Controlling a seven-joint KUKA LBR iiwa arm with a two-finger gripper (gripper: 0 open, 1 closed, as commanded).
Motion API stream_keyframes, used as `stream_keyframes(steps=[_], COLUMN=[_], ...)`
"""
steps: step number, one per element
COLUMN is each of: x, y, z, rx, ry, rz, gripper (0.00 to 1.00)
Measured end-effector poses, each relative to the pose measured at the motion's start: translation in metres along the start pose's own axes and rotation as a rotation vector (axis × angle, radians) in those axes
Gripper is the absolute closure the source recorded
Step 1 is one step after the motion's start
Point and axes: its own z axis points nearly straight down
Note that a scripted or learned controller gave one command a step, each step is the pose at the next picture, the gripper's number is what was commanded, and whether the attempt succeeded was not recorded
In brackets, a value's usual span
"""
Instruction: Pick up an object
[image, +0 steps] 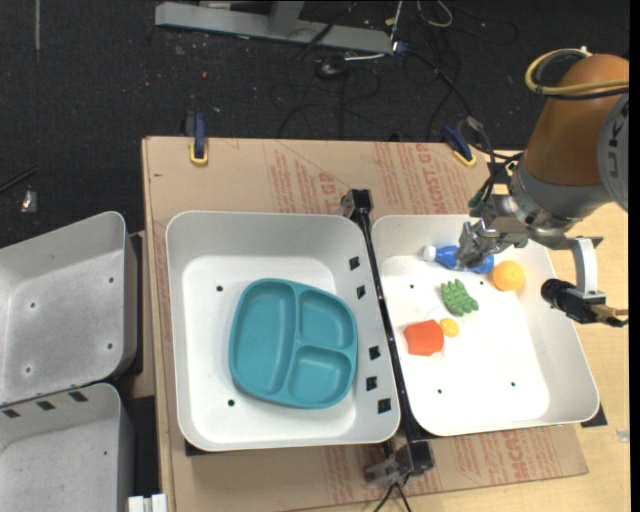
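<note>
Overhead, the grey arm with its orange band reaches in from the right, wrist angled down over the right white bin (560, 400). Its gripper (474, 250) sits low on a small blue-and-white object (448, 257) at the bin's far edge; finger spacing and grasp cannot be determined. Just beside lies an orange ball (508, 276).

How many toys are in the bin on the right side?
5 that I can see: an orange ball, a green toy, a red-orange block, a small yellow piece, and a blue thing under the gripper, which may hide more.
</note>
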Motion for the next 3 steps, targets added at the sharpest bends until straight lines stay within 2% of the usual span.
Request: stream_keyframes(steps=[1, 3], x=[0.051, 0.152], y=[0.006, 0.017], z=[-0.009, 0.009], rx=[0.001, 0.004], ry=[0.002, 0.002], rz=[-0.006, -0.005], gripper=[1.0, 1.0])
